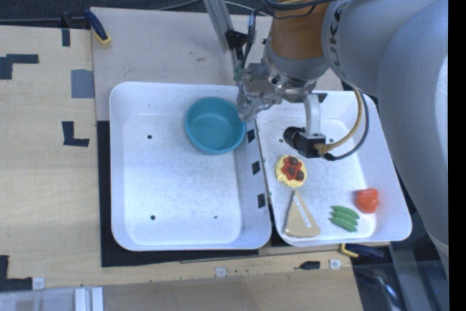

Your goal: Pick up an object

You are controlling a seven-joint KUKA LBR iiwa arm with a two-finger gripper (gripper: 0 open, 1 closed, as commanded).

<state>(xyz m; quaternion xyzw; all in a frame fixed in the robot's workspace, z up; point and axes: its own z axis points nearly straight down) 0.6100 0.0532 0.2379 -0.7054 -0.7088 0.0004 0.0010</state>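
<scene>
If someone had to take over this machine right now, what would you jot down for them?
Tool: low at the blue bowl's right rim in the left bin; its grip is hard to make out.
Right bin: round pizza toy, wedge slice, green pea pod, red piece.
Done: nothing visibly lifted.
Left: secure one object and raise it.

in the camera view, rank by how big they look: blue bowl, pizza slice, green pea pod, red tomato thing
1. blue bowl
2. pizza slice
3. green pea pod and red tomato piece: these look about alike, so unranked.
</scene>
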